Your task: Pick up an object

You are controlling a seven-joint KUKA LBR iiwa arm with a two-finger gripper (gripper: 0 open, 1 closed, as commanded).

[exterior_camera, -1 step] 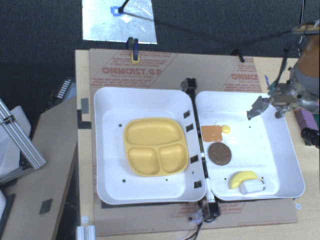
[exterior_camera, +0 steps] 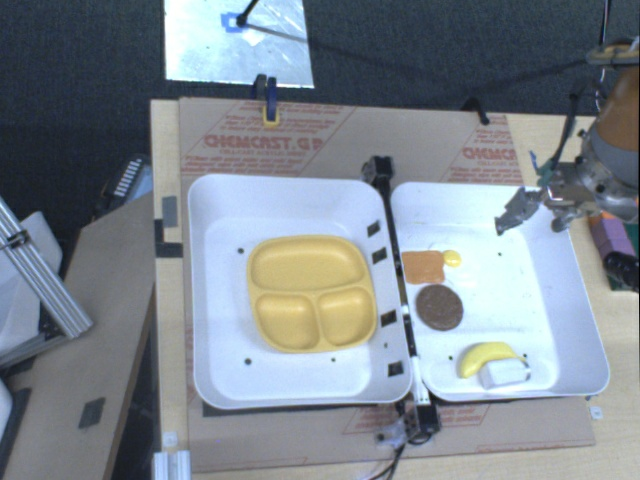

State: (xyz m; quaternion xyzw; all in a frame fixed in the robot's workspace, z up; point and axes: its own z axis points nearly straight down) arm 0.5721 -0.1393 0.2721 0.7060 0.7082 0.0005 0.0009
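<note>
In the right bin (exterior_camera: 565,298) lie an orange flat square piece (exterior_camera: 423,266), a small yellow piece (exterior_camera: 452,259) touching its right edge, a brown round disc (exterior_camera: 439,307) and a yellow banana (exterior_camera: 484,355) with a white block (exterior_camera: 503,372) against it. My gripper (exterior_camera: 535,216) hangs over the bin's upper right part, well right of and behind these objects. Its fingers (exterior_camera: 508,218) are spread open with nothing between them.
The left bin (exterior_camera: 215,268) holds a yellow three-compartment plate (exterior_camera: 305,293). A black divider with clips (exterior_camera: 392,268) runs between the bins. Cardboard (exterior_camera: 300,138) lies under both. Cables and a stand sit at the far right by the arm.
</note>
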